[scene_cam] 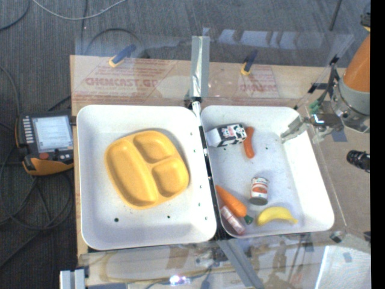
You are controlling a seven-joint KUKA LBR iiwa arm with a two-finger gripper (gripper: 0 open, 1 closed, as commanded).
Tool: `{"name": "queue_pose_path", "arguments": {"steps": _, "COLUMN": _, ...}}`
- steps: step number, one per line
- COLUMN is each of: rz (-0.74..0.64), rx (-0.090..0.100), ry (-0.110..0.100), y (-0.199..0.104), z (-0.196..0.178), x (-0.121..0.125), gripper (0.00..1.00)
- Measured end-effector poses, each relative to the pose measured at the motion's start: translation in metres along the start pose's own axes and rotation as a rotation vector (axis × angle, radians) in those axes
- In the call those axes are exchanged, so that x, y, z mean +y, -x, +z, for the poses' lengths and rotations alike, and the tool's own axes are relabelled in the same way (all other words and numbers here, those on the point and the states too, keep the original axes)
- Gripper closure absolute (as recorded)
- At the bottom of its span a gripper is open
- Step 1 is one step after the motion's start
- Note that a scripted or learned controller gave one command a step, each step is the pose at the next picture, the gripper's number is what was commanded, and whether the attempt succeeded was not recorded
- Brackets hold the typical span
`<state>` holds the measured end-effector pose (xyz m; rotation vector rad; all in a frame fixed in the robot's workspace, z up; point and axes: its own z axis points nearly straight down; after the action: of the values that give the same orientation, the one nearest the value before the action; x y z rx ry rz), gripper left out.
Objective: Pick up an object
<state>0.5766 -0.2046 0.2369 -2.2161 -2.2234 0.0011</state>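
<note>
Yellow tray: a three-compartment plastic food tray (pixel 148 167) lies near the middle of the left bin (pixel 90 221), taking up much of its floor.
Right bin: the right bin (pixel 316 179) carries the small things. A black-and-white toy vehicle (pixel 227 135) sits near the top left corner, with a small orange carrot (pixel 248 143) just beside it on its right.
Lower cluster: a small can with a red label (pixel 259 190) stands upright near the middle; below it lies a yellow banana (pixel 276 216); to their left a larger carrot (pixel 231 201) rests along the bin's left wall, touching a pinkish wrapped item (pixel 232 220) in the bottom corner.
Arm: it reaches in from the right, with the orange band at the frame's edge, and the gripper (pixel 301 124) hovers over the right bin's upper right corner, apart from every object.
Fingers: one pale finger slants down and to the left; whether the pair is spread or pressed together cannot be told from this angle.
Step in hand: judging from the pose, the approach is under way and nothing is grasped yet.
Doing it well: the can and the banana look like the best picks, since each has free floor around it. The fingers should descend straight over the chosen thing and straddle its narrow side. The crowded bottom left corner is worth avoiding, as the wall and neighbours would block one finger.
</note>
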Motion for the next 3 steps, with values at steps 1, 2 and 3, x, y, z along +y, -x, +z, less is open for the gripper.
{"name": "queue_pose_path", "arguments": {"steps": 1, "rz": -0.05, "rx": -0.003, "ry": -0.001, "y": -0.031, "z": 0.073, "x": 0.054, "gripper": 0.0}}
{"name": "queue_pose_path", "arguments": {"steps": 2, "rz": -0.157, "rx": -0.015, "ry": 0.032, "y": -0.057, "z": 0.115, "x": 0.09, "gripper": 0.0}}
{"name": "queue_pose_path", "arguments": {"steps": 3, "rz": -0.074, "rx": -0.003, "ry": 0.001, "y": -0.031, "z": 0.069, "x": 0.054, "gripper": 0.0}}
